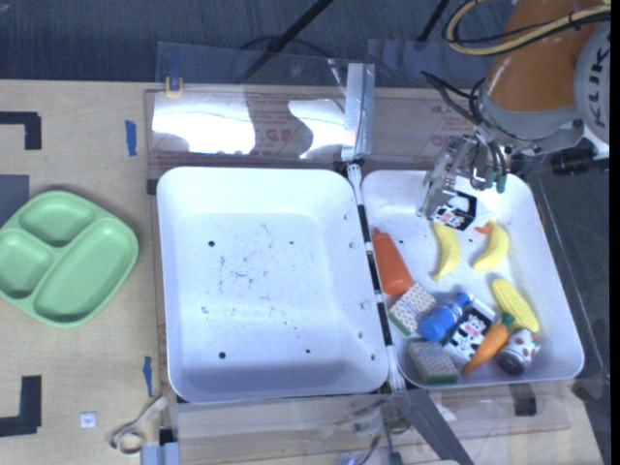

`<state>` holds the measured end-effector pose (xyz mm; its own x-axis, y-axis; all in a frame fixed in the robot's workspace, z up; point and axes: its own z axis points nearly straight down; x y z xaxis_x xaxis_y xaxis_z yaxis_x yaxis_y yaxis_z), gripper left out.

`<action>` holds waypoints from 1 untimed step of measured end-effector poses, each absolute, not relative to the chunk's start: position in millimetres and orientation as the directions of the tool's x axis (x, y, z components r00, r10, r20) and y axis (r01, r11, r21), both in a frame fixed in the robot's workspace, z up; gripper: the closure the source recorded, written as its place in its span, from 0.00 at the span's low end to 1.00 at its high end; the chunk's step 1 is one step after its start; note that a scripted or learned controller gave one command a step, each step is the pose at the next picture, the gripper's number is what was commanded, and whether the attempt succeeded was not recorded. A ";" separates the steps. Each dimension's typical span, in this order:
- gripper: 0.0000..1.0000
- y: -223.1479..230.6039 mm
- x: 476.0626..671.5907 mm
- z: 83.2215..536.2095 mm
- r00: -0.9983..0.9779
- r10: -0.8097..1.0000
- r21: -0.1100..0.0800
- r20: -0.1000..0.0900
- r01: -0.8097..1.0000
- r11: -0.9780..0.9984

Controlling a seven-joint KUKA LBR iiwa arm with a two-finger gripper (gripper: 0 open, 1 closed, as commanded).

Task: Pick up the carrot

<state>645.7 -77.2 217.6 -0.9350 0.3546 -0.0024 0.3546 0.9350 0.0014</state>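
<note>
The carrot [484, 348] is small and orange with a green top. It lies at a slant near the front of the right bin [557, 260], between a blue bottle [444, 322] and a small can [519, 351]. My gripper [442, 192] hangs over the back of that bin, well behind the carrot. It sits just above a black-and-white patterned item [457, 211]. Nothing shows held in it.
Also in the right bin are two bananas [446, 250] [494, 247], a corn cob [515, 303], an orange-red piece [391, 263], a checkered sponge [412, 305] and a grey sponge [431, 361]. The left bin [262, 279] adjoins it. A green divided plate [63, 255] lies far left.
</note>
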 end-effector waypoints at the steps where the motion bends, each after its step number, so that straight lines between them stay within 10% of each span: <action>1: 1.00 -70.9 659.5 225.1 -0.987 0.158 0.002 -0.010 0.158 0.987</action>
